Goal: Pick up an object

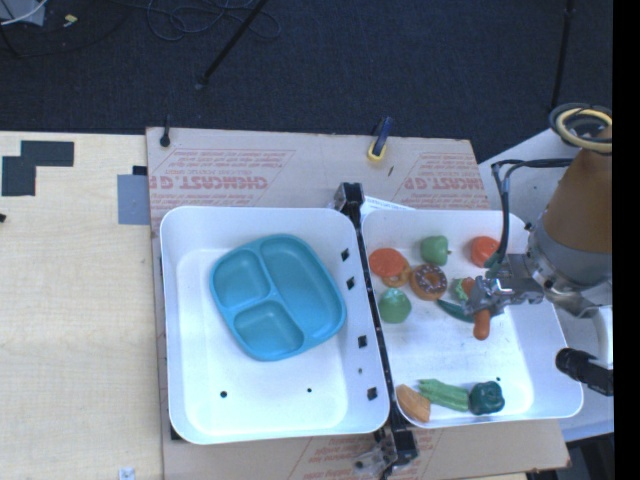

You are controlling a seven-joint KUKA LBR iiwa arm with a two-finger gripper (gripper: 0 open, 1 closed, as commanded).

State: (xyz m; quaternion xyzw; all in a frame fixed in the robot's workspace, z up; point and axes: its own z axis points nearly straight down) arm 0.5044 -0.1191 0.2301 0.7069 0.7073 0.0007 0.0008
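The left bin (190, 388) holds a blue divided tray (277, 295). Right of that tray, the right bin (540, 393) holds toy foods, including a doughnut (430, 281). Whether the end effector (482, 303) grips anything cannot be told.

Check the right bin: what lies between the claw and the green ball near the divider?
In the camera view, a brown doughnut-like toy sits between the claw and the green ball.

A divided tray (277, 295) lies in the left bin (190, 388); toy foods (430, 281) lie in the right bin (545, 393).
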